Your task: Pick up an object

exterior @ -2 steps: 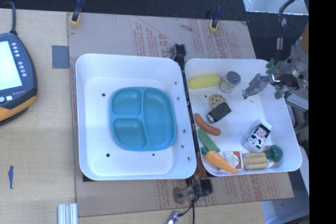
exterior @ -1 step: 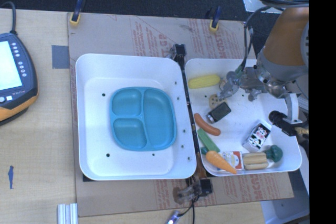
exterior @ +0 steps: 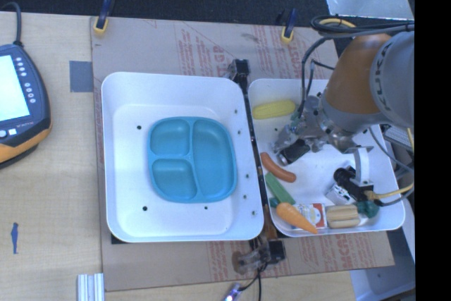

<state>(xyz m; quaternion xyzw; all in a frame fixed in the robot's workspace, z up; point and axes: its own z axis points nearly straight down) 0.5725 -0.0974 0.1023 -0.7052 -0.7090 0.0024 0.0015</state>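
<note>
The gripper (exterior: 290, 146) hangs low inside the right bin (exterior: 320, 88), near that bin's left-centre, at the end of a grey arm with an orange band (exterior: 356, 77) that reaches in from the right. How far the hand is parted cannot be told: the dark hardware at its tip blurs together, and nothing can be seen caught in it, so it should not be counted as holding anything. Just beside it, toward the bottom left, lies a red sausage (exterior: 277, 167), the closest candidate for the pick; whether the gripper touches it cannot be made out. Above, near the bin's upper left, lies a yellow corn cob (exterior: 274, 109). Below the sausage sit a green vegetable (exterior: 279, 188) and an orange carrot (exterior: 296, 218), and near the bin's bottom edge a tan bread roll (exterior: 343, 216). The left bin (exterior: 123, 91) holds a blue divided plate (exterior: 192, 158), well apart from the arm. The step appears to be the descent toward a grasp, with no object lifted. The next move calls for closing firmly around one item, probably the sausage, then rising straight without dragging neighbours.
</note>
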